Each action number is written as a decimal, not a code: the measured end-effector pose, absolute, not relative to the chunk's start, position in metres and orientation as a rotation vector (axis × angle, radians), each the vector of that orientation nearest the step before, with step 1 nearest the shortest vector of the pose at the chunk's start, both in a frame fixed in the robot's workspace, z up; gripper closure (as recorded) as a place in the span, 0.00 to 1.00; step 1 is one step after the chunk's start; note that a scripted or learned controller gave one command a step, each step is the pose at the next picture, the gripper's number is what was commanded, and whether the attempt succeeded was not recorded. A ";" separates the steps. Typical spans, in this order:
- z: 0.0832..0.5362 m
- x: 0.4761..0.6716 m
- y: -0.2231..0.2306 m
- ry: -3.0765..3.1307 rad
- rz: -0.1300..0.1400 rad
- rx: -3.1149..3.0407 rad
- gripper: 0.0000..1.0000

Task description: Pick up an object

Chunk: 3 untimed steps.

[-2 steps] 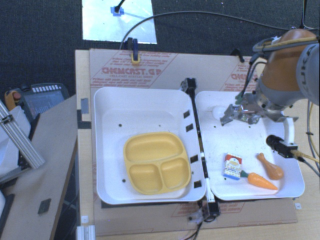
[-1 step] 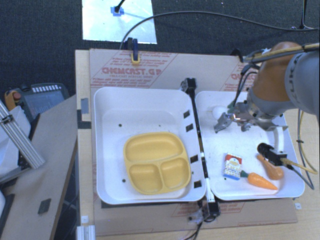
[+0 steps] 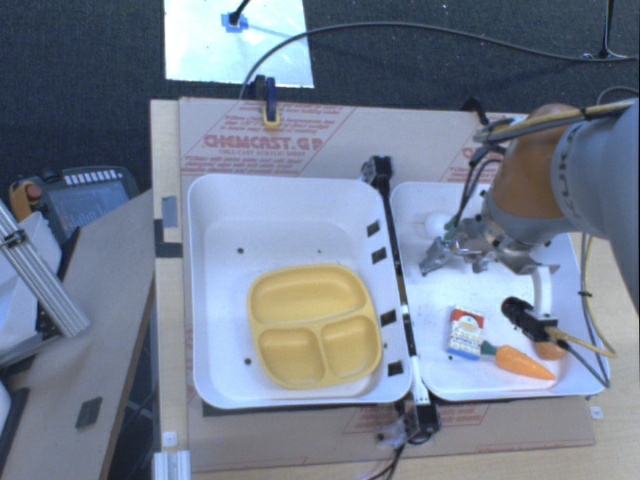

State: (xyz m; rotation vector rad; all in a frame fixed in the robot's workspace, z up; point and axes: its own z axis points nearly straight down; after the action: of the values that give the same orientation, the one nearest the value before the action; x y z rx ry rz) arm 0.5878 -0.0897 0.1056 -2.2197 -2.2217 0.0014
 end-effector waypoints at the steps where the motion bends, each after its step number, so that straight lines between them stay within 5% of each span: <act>1: 0.084 0.588 -0.089 -2.222 0.001 -2.220 0.00; 2: 0.096 0.589 -0.090 -2.224 -0.003 -2.223 1.00; 3: 0.138 0.591 -0.091 -2.227 -0.004 -2.220 1.00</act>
State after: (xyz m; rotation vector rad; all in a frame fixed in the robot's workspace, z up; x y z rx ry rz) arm 0.5913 -0.0910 0.1383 -2.2203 -2.2272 -0.0040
